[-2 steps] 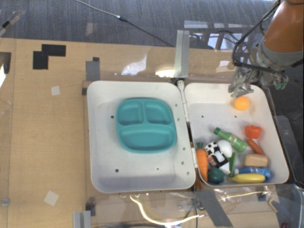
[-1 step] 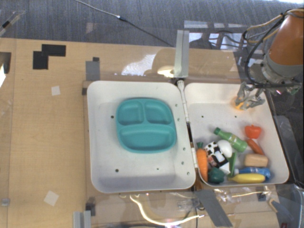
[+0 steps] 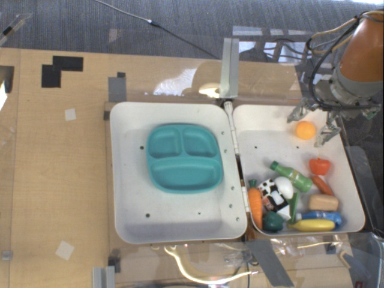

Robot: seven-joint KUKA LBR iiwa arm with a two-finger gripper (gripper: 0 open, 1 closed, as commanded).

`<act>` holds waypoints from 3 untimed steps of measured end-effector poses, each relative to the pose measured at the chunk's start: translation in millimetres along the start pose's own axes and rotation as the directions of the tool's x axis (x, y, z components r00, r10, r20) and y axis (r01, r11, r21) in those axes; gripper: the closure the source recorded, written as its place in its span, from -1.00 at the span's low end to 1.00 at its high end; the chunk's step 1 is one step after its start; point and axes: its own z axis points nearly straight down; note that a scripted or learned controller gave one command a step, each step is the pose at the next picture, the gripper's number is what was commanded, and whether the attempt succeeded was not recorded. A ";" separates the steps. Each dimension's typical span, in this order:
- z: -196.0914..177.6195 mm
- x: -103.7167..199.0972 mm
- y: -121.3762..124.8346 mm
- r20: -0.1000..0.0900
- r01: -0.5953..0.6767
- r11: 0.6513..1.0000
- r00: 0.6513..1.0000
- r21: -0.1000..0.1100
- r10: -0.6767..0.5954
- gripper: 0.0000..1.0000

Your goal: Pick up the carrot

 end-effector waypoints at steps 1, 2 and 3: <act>-26.3 3.5 -5.0 0.002 -0.088 0.996 0.996 0.002 0.088 -1.00; 63.2 4.4 -6.9 0.004 -0.132 0.991 0.991 0.007 0.132 -1.00; -120.9 0.6 2.2 0.010 -0.090 0.996 0.996 0.015 0.090 -1.00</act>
